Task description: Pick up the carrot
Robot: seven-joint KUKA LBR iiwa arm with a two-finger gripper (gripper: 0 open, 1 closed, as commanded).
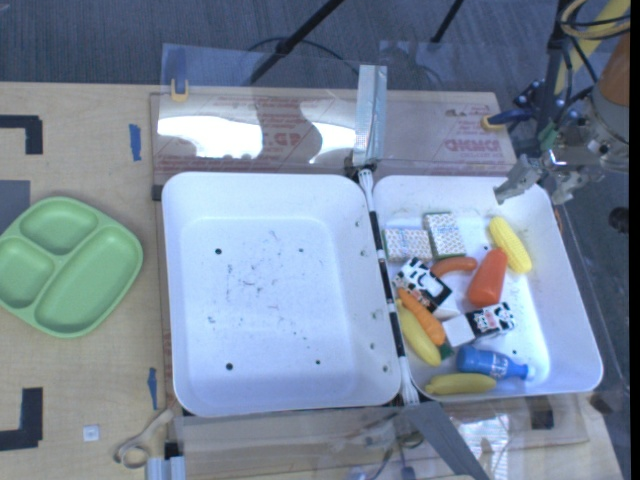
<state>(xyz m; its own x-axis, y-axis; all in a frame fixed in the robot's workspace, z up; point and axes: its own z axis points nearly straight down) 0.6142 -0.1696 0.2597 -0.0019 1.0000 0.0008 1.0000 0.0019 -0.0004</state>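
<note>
Grey metal and tangled cables make up the pincer [537,175], which hangs over the top right corner of the right bin [570,298], touching nothing; whether it is spread or pressed together cannot be told, since the wrist parts blur into each other. The arm behind it is cut off by the picture's right edge.

Below the pincer, the glossy white plastic bin holds a crowded heap. A smooth yellow corn-like piece [510,244] lies slanted near the right wall, and just beside it a tapered orange-red piece [487,277]. Two small patterned boxes [426,236] sit at the upper left of the heap. A black-and-white cow-patterned toy [427,282] lies in the middle, with a second [492,319] to its lower right.

The carrot [421,316] is a slim, matte orange cone lying slanted near the bin's left wall, its upper end tucked beneath the cow-patterned toy and a yellow banana-like piece [419,343] pressed along its lower side. A blue bottle [490,364] lies near the bottom.

The left bin [200,208] shows scuffed white plastic. On the pale wooden tabletop [80,148] rests a green divided plate [66,266].
</note>
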